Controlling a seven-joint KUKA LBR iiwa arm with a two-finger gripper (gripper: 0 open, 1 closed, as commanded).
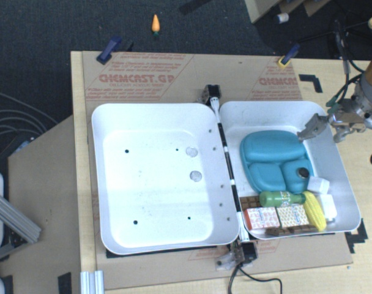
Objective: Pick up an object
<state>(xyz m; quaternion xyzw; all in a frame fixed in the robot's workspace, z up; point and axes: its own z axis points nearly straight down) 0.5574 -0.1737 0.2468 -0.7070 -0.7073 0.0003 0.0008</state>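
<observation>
At the far left of the bench (82, 164) sits the left bin (103, 164), a shallow white tray with a few dark dots on its floor and two small round marks near the middle. Above it, on the brown board, a blue clamp (107, 51) grips the upper edge, and a small orange object (155, 23) lies on the dark floor beyond. A black strip (226, 158) runs down between the two trays.

The right bin (348, 188) holds all the loose items. A large blue plastic container (271, 158) fills its middle, lying flat. Just below it a green bottle (282, 198) lies on its side, touching a yellow corn cob (314, 211) that slants toward the lower right corner. A white object (323, 192) sits just beside the cob against the right wall. Along the bottom wall lie two patterned packets (278, 216) side by side.

At the upper right corner of that tray the gripper (325, 130) hangs over the rim, its two fingers spread apart with nothing between them, one finger (310, 127) pointing toward the blue container
</observation>
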